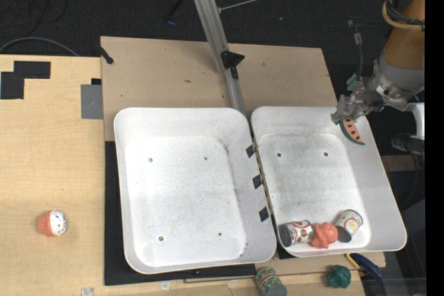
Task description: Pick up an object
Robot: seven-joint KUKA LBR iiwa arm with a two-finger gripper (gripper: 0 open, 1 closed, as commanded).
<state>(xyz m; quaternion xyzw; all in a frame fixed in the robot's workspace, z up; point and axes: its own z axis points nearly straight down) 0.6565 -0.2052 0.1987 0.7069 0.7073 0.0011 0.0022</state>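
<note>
My jaws (349,114) hang over the far right rim of the right bin (374,170), reaching in from the right, with my grey wrist and the orange band above them at the picture's right edge. Between my fingers sits a watermelon slice (354,131), red with dark seeds and a green rind; I am clenched on it and it hangs just below my fingertips, tilted, its lower end over the bin's upper right rim. I cannot tell whether it touches the rim. At the near end of the same bin lie three more things in a row against the near wall: a can (298,232) with a red and white label, lying on its side at the left; an orange-red lump (323,235) just beside it in the middle; and a second can (348,224) at the right, tilted with its pale end facing up. The three look to be touching or nearly so. The left bin (132,128) stands right beside the right one, the two joined along their shared edge by dark clips. On the bench in front of the bins I see a dark green can (268,281) and a green ball-like thing (339,276), apart from each other, and far to the left a small red and white ball (52,223) on the pale wood.
</note>
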